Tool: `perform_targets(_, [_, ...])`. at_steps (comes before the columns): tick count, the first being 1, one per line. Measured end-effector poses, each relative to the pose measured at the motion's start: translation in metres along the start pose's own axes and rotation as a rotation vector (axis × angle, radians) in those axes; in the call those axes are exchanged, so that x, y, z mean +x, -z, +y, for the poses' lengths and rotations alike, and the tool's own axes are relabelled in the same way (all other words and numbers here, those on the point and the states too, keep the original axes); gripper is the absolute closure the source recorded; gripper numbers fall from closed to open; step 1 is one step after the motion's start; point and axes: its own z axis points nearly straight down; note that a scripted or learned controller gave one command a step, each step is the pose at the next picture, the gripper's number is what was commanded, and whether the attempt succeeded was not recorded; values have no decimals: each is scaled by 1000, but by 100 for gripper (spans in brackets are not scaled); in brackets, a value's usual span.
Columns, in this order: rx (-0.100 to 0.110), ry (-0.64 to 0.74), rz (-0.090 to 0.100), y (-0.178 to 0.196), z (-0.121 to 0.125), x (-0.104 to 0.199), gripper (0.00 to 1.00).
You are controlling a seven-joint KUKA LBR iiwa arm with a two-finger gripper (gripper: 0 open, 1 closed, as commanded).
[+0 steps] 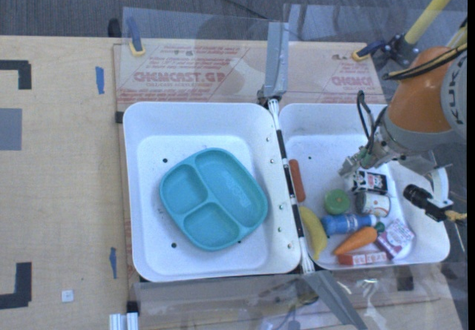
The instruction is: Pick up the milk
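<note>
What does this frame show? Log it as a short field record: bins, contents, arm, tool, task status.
left bin: holds a teal divided plate
right bin: hot dog, banana, green-lidded item, blue bottle, carrot, small cartons and packets
arm: over the right bin
tool: low, at a black-and-white carton, possibly the milk
grasp: cannot tell
task status: no lift visible

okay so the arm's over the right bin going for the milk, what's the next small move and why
Probably a short straight descent. The gripper hangs just above the milk carton, which lies among the green cup and carrot, so a drop would reach it without nudging those.
</note>
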Motion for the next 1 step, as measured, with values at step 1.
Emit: perform_targets(1, [0, 0, 0, 0, 0, 0, 0])
